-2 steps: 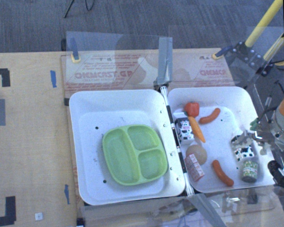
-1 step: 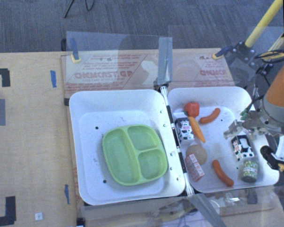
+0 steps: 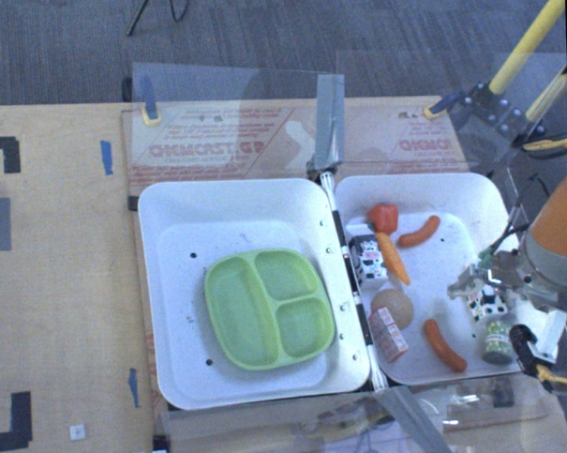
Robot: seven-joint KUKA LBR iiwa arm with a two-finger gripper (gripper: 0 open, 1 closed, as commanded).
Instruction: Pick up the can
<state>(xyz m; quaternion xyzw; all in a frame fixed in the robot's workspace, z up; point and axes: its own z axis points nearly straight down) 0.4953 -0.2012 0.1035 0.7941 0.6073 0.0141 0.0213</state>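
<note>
Hand (image 3: 486, 292) low — beside can (image 3: 497, 343).

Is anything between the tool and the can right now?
Yes, it seems so: a small black-and-white patterned item lies right under the tool, between it and the can, which stands near the right bin's front edge.
</note>
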